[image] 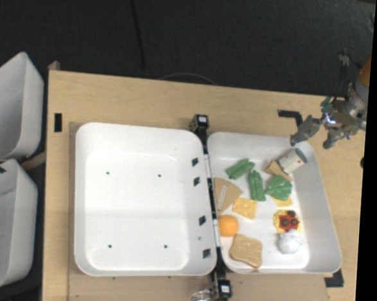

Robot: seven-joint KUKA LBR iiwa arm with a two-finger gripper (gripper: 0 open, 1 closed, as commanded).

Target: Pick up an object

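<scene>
The right bin (323, 207) holds several toy foods. There are green pieces (255, 185), a yellow cheese square (245, 208), a pale wedge (226, 193), an orange (228, 226), a bread slice (246, 250), a white ball (289, 244) and a red-topped yellow piece (287, 220). A small grey-white cylinder (292, 161) lies by a tan piece (277, 169) near the bin's far right corner. My gripper (317, 136) hangs above and just beyond that corner, up and to the right of the cylinder. Its fingers are spread open with nothing between them.
The left bin (84, 171) lies beside the right one, with a hinge strip (206, 193) between them. A black bracket (289, 114) sits on the bench close to the gripper. White blocks (8, 108) stand off the bench's left side.
</scene>
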